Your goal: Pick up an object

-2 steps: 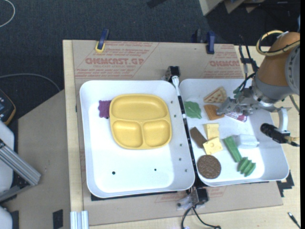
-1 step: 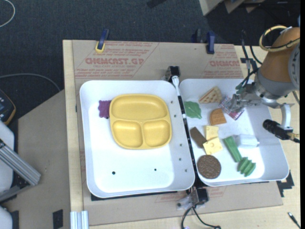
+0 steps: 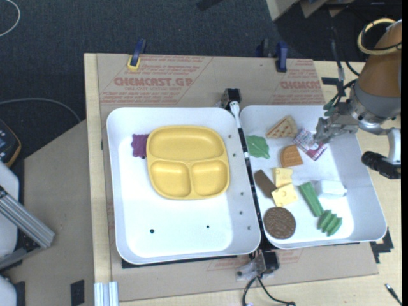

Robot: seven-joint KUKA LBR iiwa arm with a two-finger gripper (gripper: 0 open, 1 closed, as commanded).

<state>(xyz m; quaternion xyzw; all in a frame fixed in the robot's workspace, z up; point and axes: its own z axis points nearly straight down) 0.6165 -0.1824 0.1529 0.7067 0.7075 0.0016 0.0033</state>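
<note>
Objects for picking lie in the right bin [image 3: 363, 190]: a tan wedge like toast [image 3: 282, 128] at 11 o'clock, a leaf-shaped green piece [image 3: 257, 146] at 9 o'clock, an orange-brown slab [image 3: 291, 156] near centre, a dark brown bar [image 3: 264, 182], two yellow blocks [image 3: 284, 185], a round brown speckled disc [image 3: 280, 222] at 7 o'clock, and a ribbed green stalk [image 3: 319, 208] at 5 o'clock. All look like moulded plastic play food, matte and rigid. A small pink-and-white packet [image 3: 310, 143], seemingly crinkled film, sits at 1 o'clock in this bin.

Status: the gripper [image 3: 329, 127] hangs low at that 1 o'clock corner, just beside or touching the packet. Whether it is apart or closed, I cannot tell; nothing is seen lifted. Judgement: approach is made, grasp and lift remain.

The left bin [image 3: 127, 190] carries a glossy yellow three-compartment tray [image 3: 188, 161], with a purple item [image 3: 138, 145] at its 9 o'clock edge. Both bins rest on a board-covered table [image 3: 95, 107].
</note>
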